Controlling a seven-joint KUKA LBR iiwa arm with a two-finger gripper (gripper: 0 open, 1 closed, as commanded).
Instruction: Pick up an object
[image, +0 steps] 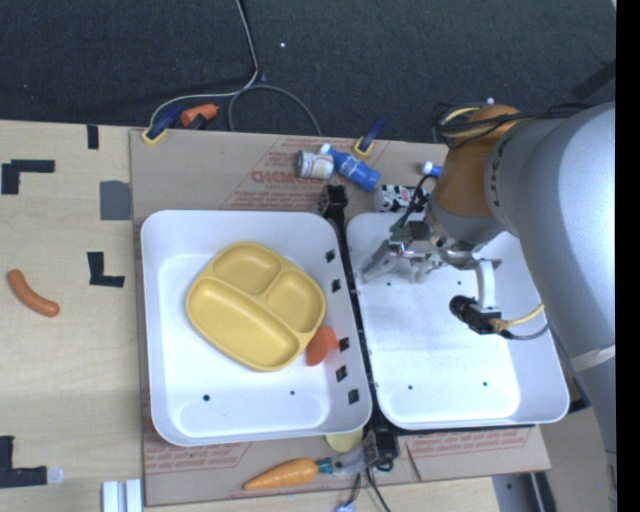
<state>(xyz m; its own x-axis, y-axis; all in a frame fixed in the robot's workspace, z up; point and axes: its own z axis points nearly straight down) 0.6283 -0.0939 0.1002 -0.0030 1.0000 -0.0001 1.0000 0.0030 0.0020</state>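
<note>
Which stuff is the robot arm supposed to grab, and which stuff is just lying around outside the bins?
For the job:
yellow divided plate in the left bin
small orange piece beside the plate
gripper over the right bin

Just lying about:
toy carrot
sausage
blue and white bottle
clamp

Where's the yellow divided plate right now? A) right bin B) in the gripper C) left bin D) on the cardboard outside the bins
C: the yellow divided plate lies flat in the left bin, while the gripper is over the right bin.
</note>
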